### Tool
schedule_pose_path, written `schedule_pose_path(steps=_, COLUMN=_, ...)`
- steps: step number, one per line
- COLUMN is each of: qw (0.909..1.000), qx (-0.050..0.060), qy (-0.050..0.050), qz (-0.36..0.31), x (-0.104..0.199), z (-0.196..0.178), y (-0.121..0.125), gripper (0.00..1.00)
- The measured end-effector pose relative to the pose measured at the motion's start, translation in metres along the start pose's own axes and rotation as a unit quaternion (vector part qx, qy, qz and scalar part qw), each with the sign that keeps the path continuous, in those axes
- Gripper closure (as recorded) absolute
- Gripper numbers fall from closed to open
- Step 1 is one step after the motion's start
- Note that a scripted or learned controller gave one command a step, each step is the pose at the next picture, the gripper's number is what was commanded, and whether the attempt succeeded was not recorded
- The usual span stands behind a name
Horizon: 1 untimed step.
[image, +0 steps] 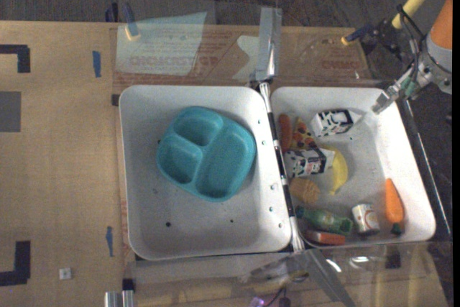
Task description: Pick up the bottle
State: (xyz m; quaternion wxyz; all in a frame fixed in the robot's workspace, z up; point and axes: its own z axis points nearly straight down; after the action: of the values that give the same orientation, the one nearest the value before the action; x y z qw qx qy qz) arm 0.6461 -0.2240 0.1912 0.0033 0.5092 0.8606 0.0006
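Camera view: gripper (386,101) at the right bin's (420,176) far edge, finger state indeterminate; green bottle (325,218) lies well below-left, long axis roughly left-right.

Cut off by the right edge: arm (440,47), with only the wrist end in frame. Too small and blurred to tell: gripper (382,102) above right bin's (417,176) far right corner. Partly hidden under that bin's near rim: red item (325,237) beside bottle (325,219).
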Motion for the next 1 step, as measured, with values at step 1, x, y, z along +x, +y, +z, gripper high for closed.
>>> schedule_pose_path(steps=1, qw=0.9994, qx=-0.001, qy=-0.001, qz=-0.034, x=0.0233, z=-0.1065, y=0.0048, gripper=1.00)
